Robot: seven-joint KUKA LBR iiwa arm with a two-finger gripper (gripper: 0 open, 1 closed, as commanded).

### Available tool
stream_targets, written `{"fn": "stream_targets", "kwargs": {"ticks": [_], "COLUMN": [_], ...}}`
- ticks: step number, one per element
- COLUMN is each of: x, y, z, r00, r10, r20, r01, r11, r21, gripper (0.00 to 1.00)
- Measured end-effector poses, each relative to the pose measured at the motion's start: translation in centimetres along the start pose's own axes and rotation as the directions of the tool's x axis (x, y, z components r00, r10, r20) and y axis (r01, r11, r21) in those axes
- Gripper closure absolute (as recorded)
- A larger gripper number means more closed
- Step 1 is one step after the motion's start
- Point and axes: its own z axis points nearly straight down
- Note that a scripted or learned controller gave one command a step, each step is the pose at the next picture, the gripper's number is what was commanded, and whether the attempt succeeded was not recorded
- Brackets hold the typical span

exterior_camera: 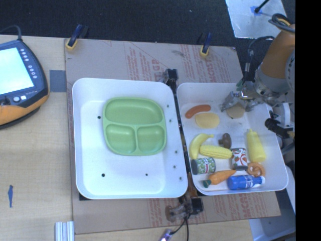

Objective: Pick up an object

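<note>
Gripper (242, 100) sits low over the right bin's (281, 182) far end, arm coming in from the right. Its fingers splay out to both sides, spread wide, with nothing between them. A small tan piece (234, 112) lies just under and beside the gripper, roundish, no clear long axis; can't tell if they touch.

Rest of the right bin:
- sausage (197, 110), long axis roughly left-right, right end tipped slightly toward the far side
- chip (207, 119), flat, touching or just beside the sausage
- banana (198, 144), curved, running near-left to far-right
- corn (215, 151), lying left-right, just beside the banana
- mustard bottle (255, 145), long axis near-far, close to the right wall
- two cans (203, 165), on their sides
- carrot (220, 176), left-right, tip pointing right
- blue bottle (245, 182), left-right along the near wall
- pretzel (255, 169), just above the blue bottle

Left bin (85, 134) holds a green tray (134, 125), three compartments, flat. Tablet (17, 82) at the worktop's (35, 185) left edge.
</note>
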Motion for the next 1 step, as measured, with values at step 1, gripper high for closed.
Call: {"fn": "stream_targets", "kwargs": {"ticks": [1], "x": [0.0], "y": [0.0], "z": [0.0], "r00": [1.0], "r10": [0.0], "r20": [0.0], "r01": [0.0], "r11": [1.0], "r21": [0.0], "gripper": [0.0]}}
